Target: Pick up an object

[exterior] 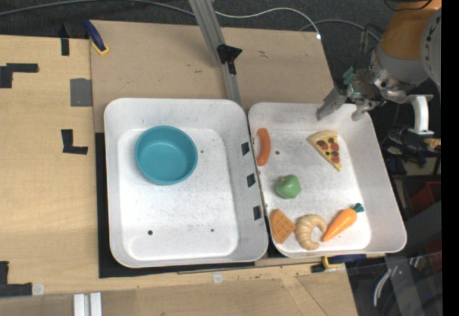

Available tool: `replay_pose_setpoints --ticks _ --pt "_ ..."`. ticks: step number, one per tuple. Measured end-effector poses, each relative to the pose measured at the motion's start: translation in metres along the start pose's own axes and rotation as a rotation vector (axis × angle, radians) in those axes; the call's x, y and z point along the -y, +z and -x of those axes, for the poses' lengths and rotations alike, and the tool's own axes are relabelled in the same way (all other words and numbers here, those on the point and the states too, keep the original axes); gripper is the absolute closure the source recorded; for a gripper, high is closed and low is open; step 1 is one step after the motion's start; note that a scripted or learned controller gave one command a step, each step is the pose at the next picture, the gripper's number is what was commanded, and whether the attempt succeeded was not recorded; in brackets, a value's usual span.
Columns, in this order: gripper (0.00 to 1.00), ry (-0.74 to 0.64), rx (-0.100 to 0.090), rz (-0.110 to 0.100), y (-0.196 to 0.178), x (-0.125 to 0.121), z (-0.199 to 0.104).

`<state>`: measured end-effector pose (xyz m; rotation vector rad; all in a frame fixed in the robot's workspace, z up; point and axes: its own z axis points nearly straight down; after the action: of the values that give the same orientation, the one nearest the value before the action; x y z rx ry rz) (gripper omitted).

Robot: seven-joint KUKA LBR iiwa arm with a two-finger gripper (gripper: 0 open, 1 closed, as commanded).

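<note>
The gripper (pixel 343 108) hung spread and empty over the far right corner of the right bin (pixel 384 225). Just nearer lay the pizza slice (pixel 327 149); further left the sausage (pixel 262 146) and green apple (pixel 287 186), with the carrot (pixel 338 224), croissant (pixel 310 231) and waffle (pixel 282 225) along the near edge. Approach seemed underway; next, a descent onto one piece. The arm's upper part ran out of view.

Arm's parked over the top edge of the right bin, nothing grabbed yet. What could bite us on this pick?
1. The croissant, waffle and carrot lie packed together; a grasp there may catch two or nudge neighbours.
2. The pizza slice lies flat, so fingers may slide over it.
3. The gripper hangs over the right bin's top rim; a straight descent could hit the rim.
</note>
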<state>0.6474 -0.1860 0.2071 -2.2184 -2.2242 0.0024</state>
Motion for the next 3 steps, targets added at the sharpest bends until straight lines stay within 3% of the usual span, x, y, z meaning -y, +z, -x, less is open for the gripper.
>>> replay_pose_setpoints --ticks 1,2,3 --pt "0.00 0.000 0.000 0.000 0.000 0.000 0.000" --pt "0.00 0.000 -0.001 -0.006 0.062 0.007 -0.005" --pt "0.00 0.000 0.002 0.003 0.111 0.006 -0.006"
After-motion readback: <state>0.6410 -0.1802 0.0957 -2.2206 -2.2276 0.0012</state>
